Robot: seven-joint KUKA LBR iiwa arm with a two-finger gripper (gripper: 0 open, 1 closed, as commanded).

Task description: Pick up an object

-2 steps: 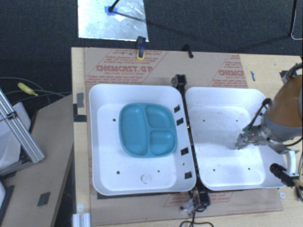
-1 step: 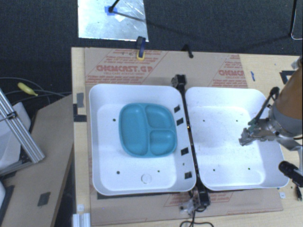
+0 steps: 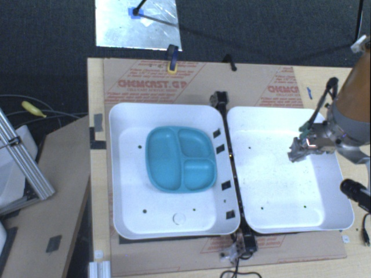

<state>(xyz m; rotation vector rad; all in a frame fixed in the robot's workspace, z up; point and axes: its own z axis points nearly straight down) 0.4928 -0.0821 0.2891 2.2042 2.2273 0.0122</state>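
Camera view, fixed above the bench, looking down at a slant. Two shallow white bins sit side by side on a brown sheet printed with red lettering; the left bin [image 3: 130, 213] and right bin [image 3: 278, 210] meet along a dark centre seam fitted with small black clips. The plate [image 3: 181, 158], blue with three compartments, lies flat in the left bin, slightly above the bin's middle and clear of all four walls. A small pale disc [image 3: 178, 218] rests on the floor of the same bin, below the plate and near the bottom wall, apart from the plate. The floor of the right bin carries only fine dark specks and a few small black dots. The arm [image 3: 355, 100] enters from the right, its tan-orange band visible above the grey wrist. The gripper [image 3: 297, 150] hangs over the right part of the right bin, well apart from the plate and on the other side of the seam. Its tip appears as a grey, blurred mass; finger state cannot be told, and nothing can be made out between them. A black cable runs up from the wrist toward the top right. Beyond the bench, a silver sheet [image 3: 138, 15] lies on the dark floor, with a blue mark on it.
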